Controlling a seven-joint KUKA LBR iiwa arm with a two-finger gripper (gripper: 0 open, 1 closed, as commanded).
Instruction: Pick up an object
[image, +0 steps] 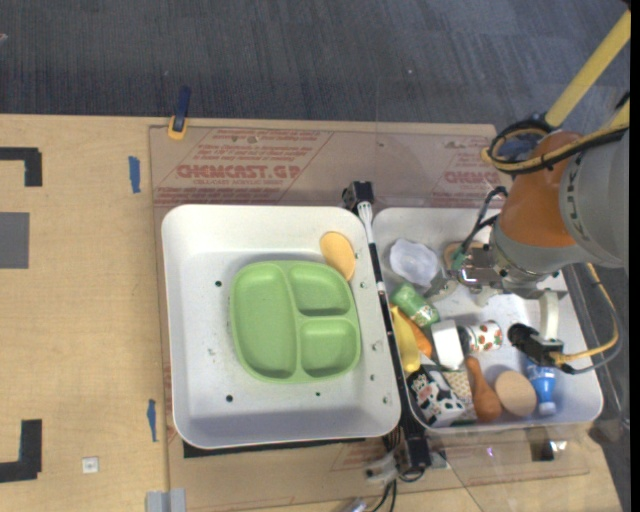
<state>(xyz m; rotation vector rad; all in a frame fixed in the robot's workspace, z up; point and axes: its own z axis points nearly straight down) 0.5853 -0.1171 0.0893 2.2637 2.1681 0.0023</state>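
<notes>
My gripper (472, 268) hangs below the orange wrist band (535, 212) over the back part of the right bin (590, 400). It is just right of a clear plastic cup (413, 262) and above a green bottle-like piece (415, 305). Nothing shows plainly in its grasp. Below it lie a yellow piece (407, 338), a white cylinder (447, 345), a small white item with red spots (487, 335), a cow-patterned item (432, 395), a brown piece (482, 388), a beige egg shape (516, 393) and a blue item (543, 385).
The left bin (190, 300) holds a green divided plate (295, 320) and a yellow-orange piece (340, 253) near its back right corner. A black rail (372, 250) divides the two bins. Cables (575, 350) from the arm trail over the right bin's right side.
</notes>
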